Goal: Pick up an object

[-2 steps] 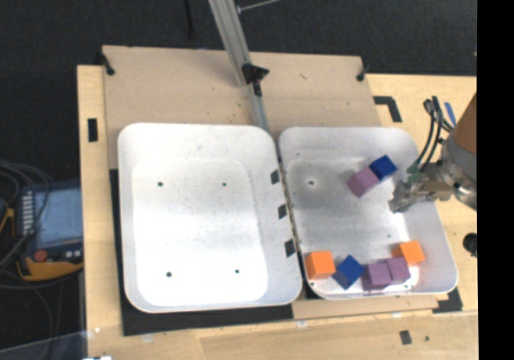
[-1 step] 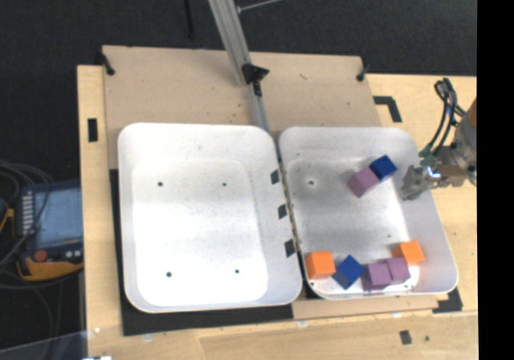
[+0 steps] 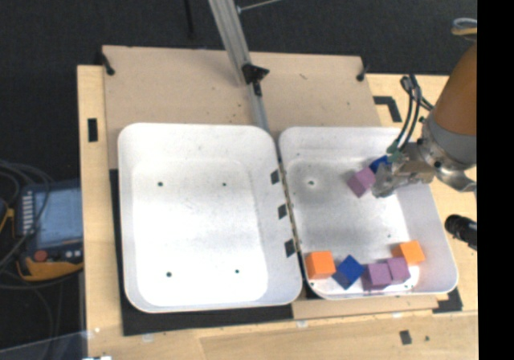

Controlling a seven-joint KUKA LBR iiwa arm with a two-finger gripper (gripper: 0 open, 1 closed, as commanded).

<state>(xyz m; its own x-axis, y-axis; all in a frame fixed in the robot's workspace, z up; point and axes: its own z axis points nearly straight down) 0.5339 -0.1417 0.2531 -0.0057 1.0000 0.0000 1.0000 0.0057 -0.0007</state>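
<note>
My gripper (image 3: 387, 182) is low over the upper right part of the right bin (image 3: 337, 214), reaching in from the right. A purple block (image 3: 361, 182) sits tilted right against its left side; whether the block is between the fingers cannot be seen. A small blue piece (image 3: 377, 164) peeks out just behind the gripper. Along the right bin's front edge lie an orange block (image 3: 320, 263), a blue block (image 3: 348, 271), two purple blocks (image 3: 376, 276) (image 3: 397, 270) and another orange block (image 3: 412, 251).
The left bin (image 3: 201, 214) lies beside the right one, with a dark divider with clips between them. A slanted metal rail (image 3: 233, 37) runs from the top down to the bins' back edge. The wooden bench borders both bins.
</note>
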